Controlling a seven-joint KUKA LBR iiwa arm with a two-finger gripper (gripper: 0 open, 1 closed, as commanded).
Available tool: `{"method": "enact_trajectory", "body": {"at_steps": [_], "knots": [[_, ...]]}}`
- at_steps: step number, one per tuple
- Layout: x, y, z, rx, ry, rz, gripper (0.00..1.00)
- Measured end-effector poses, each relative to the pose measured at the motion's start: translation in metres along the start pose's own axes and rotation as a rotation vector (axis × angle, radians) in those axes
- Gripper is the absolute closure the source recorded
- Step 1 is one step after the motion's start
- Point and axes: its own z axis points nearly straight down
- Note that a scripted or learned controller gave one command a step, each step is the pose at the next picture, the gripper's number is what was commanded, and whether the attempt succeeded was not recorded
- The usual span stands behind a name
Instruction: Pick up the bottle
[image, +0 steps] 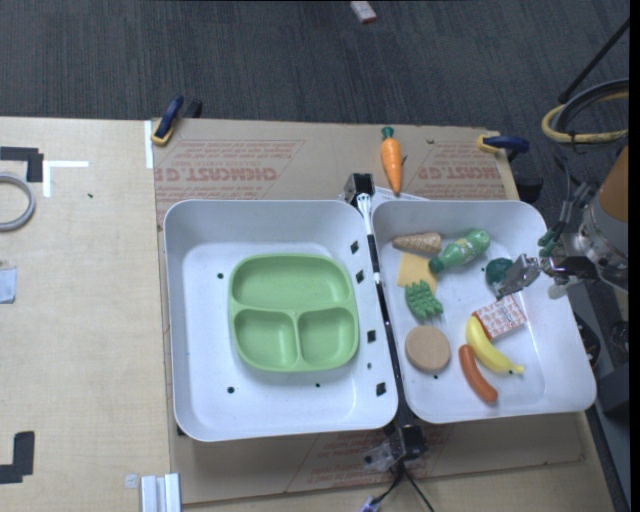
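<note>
The green bottle (460, 249) is lying on its side in the upper part of the right bin (560, 395), right of centre in the frame, its neck slanting down toward the left and its body rising toward the upper right. It is resting on the bin floor with nothing gripping it, so the pick appears not yet begun in earnest: the approach, the grasp and the lift are all looking to be ahead.

The gripper (514, 274) is hanging over the right side of that bin, below and to the right of the bottle and apart from it, just above the small red-and-white carton (500, 318). Whether its metal fingers are spread or pressed together cannot be told at this size; nothing is showing between them. The arm is reaching in from the right edge of the frame, its wrist held roughly level and pointing left across the bin wall.

Around the bottle, toy food is crowding the bin: a pale parsnip-like root (417, 242) just beside its neck, a yellow cheese wedge (414, 270) below that, a banana (492, 350) and a sausage (478, 374) lower down. In the left bin (195, 400), a green divided plate (294, 313) is sitting untouched.
</note>
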Motion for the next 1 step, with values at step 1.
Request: {"method": "enact_trajectory", "body": {"at_steps": [1], "knots": [[-0.0003,0.0004,-0.0094,0.000,-0.001,0.000,1.00]]}}
